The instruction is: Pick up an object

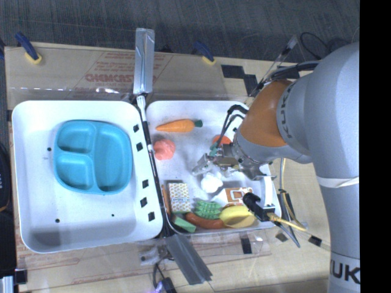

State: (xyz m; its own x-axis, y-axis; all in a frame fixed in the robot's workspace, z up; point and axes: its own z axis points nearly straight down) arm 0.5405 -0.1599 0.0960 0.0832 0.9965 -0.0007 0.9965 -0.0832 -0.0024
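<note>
The white ball [212, 184] lies on the floor of the right bin [183, 166], just below my gripper [212, 163] and close under it, though I see nothing held. Whether my grip is spread or pressed together I cannot tell, since the wrist covers much of it from above. Just above me, a small red-orange piece [220, 141] peeks out, half hidden behind my body, so its shape is unclear. Counting the rest of this bin: one carrot [176, 126] near the far wall, one pink ball [164, 149] beside the left wall, one checkered box [178, 195], one green bumpy piece [208, 209], one brown sausage [204, 222] along the near wall, one yellow fruit [237, 215] touching the sausage's end, and one orange packet [235, 195], partly covered. These last five crowd together in the near corner, overlapping, so their edges are hard to separate. There are two bins; the left bin [30, 182] holds one blue divided tray [93, 156] with three compartments.
</note>
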